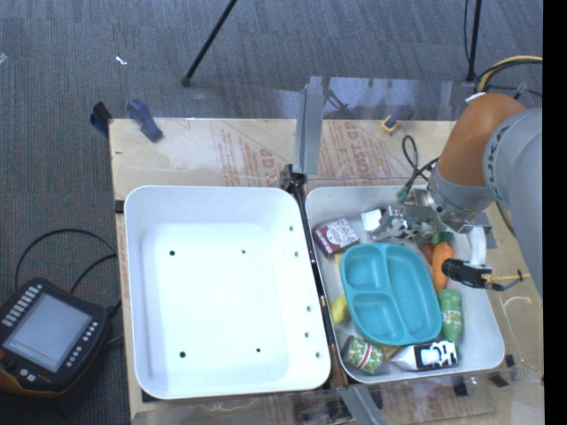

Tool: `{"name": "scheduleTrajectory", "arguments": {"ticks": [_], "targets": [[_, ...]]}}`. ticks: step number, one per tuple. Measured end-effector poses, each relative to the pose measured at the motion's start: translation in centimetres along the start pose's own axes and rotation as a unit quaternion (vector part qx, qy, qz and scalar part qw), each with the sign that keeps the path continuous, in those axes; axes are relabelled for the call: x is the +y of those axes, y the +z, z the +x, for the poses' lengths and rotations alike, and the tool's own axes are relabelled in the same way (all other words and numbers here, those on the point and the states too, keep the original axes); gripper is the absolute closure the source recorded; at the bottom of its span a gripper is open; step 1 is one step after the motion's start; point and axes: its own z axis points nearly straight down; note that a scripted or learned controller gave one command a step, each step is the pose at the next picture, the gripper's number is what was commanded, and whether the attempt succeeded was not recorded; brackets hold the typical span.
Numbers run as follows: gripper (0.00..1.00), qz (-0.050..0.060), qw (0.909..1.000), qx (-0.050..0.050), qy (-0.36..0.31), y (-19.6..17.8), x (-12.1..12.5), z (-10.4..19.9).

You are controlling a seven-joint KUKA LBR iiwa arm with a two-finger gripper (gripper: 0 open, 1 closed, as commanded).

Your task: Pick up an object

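On the bench's left half sits 1 white bin (142, 237), its floor bare apart from a few small dark holes. Nothing has been dropped there, so no pick has been completed as far as this view shows.

Moving right, the second bin (496, 348) holds all the candidates. A red-brown snack packet (336, 235) lies at about 10 o'clock from the teal divided tray (390, 292), which fills the bin's middle. A small yellow piece (339, 307) peeks out at the tray's 9 o'clock edge, a green can (363, 353) lies at 7 o'clock, and a white bottle with a dark label (428, 355) lies at 5 o'clock. A green item (450, 312) rests at 3 o'clock, with an orange carrot-like piece (440, 266) at 2 o'clock.

At the tray's 12 o'clock, the gripper (396, 224) hangs low among the clutter at the bin's far edge. Whether its tool is spread or pressed together I cannot tell, and no object is visibly lifted. Judging by this, the grasp and lift both remain to be done.
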Motion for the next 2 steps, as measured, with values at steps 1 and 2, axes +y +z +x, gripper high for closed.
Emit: {"name": "scheduleTrajectory", "arguments": {"ticks": [1, 2], "targets": [[0.00, -0.002, 1.0000, -0.002, 0.000, -4.6, 0.3, -0.5], [0.00, -0.012, 0.9999, 0.002, -0.004, -1.2, -3.6, -1.4]]}}
